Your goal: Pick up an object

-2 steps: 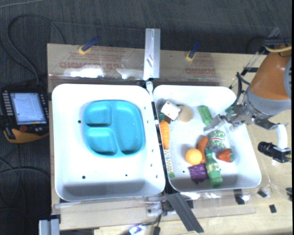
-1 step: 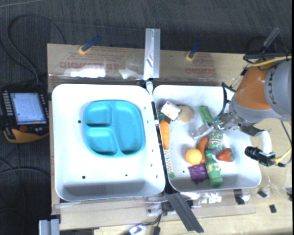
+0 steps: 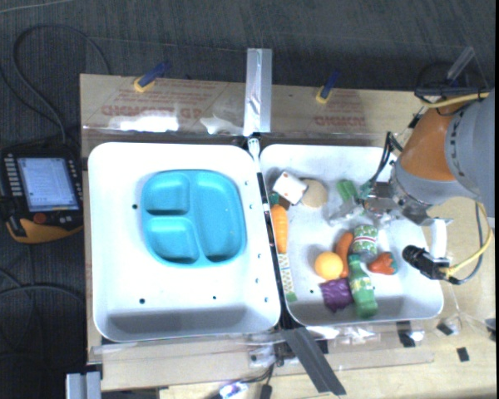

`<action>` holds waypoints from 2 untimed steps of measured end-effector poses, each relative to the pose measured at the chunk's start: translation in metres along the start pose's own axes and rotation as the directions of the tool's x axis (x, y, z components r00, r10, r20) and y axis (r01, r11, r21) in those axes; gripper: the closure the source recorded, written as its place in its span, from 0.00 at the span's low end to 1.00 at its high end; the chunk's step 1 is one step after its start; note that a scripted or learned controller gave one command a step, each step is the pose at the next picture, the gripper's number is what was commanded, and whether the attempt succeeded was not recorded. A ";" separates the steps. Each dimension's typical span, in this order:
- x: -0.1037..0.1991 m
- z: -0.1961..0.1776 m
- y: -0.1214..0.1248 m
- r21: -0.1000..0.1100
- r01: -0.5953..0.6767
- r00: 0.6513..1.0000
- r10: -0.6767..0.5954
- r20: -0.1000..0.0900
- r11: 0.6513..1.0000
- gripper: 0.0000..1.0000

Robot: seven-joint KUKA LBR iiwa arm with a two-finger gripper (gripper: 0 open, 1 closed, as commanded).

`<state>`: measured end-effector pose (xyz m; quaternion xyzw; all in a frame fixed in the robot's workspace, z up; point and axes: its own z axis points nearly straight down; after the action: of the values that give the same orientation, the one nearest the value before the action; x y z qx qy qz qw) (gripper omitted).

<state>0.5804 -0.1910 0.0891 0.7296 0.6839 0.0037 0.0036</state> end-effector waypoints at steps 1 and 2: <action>0.008 -0.012 -0.016 0.015 -0.173 0.985 0.173 0.002 0.985 0.00; 0.022 -0.002 -0.078 -0.008 0.053 0.999 -0.053 0.007 0.999 0.00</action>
<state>0.5039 -0.1644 0.0906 0.7112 0.7029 0.0040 0.0090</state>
